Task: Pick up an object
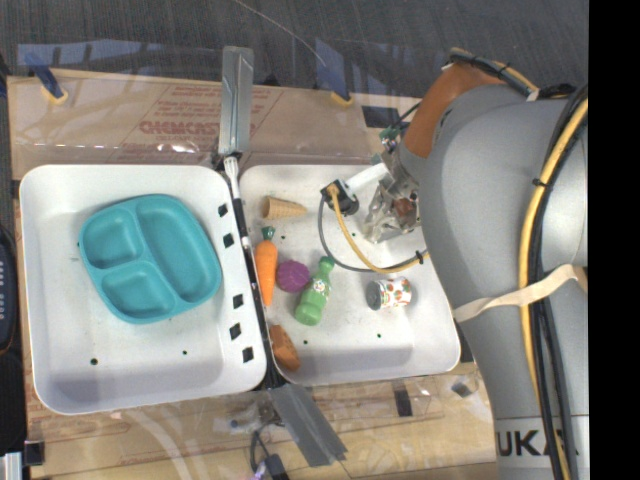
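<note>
Hovering gripper [388,218]: low over the right bin [430,343], near its far right side, with cables looped around it.
Finger state: cannot tell; the wrist and cables hide them.
Candidate objects: a small patterned cup [390,294] lies just toward the camera from the gripper; a green bottle [314,291], purple ball [292,276] and carrot [265,272] sit further left; a cone [283,207] lies left, near the far wall.
Left bin: holds a teal divided plate [150,256], well apart from the gripper.
Progress: judged early; no object appears lifted, so grasp and lift remain.
</note>
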`<state>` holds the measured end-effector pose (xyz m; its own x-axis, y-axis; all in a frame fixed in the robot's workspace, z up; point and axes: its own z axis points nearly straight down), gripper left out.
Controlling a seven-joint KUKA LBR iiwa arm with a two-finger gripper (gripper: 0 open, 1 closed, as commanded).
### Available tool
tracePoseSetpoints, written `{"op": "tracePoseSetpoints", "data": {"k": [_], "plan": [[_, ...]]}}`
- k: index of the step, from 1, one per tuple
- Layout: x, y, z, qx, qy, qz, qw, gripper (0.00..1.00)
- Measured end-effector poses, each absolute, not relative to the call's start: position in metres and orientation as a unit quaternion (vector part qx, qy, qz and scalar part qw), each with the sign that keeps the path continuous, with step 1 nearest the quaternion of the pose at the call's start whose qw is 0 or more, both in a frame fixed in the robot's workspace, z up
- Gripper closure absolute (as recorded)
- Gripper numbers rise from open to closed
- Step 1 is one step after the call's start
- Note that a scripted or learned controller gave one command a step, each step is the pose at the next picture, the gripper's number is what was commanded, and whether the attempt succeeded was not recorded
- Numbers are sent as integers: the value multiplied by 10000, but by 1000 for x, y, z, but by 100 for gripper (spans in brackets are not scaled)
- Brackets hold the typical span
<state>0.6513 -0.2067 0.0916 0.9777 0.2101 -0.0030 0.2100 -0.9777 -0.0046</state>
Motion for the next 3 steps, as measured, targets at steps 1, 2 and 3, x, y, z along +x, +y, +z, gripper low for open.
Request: {"op": "tracePoseSetpoints", "data": {"k": [1, 2, 3], "plan": [[651, -207, 92, -9944, -1059, 21, 26, 100], [652, -204, 102, -9940, -1093, 26, 38, 100], [650, -207, 92, -9944, -1054, 24, 24, 100]]}}
